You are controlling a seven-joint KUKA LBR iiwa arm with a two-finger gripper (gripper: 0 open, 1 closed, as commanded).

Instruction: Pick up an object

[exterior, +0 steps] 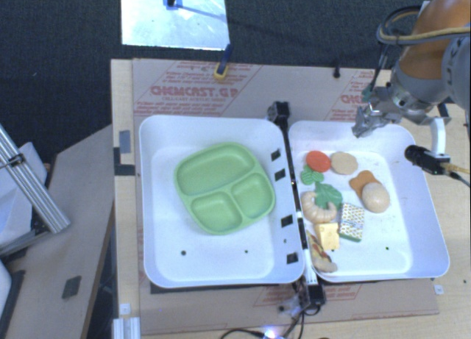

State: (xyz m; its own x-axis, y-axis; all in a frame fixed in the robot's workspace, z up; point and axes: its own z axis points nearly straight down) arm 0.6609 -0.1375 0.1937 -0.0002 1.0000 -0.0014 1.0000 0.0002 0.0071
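A green divided plate (224, 187) is held in the left bin (158, 257); toy foods, including an orange tomato (318, 160), are clustered in the right bin (412, 245).

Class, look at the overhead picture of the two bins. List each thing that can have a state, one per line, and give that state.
Green divided plate: upright, flat in the left bin, nothing in its compartments.
Toy food pile: loose in the right bin, pieces touching near the divider.
Pincer: above the right bin's far edge, nothing seen between its fingers.
Egg-shaped piece: lying beside an orange piece.
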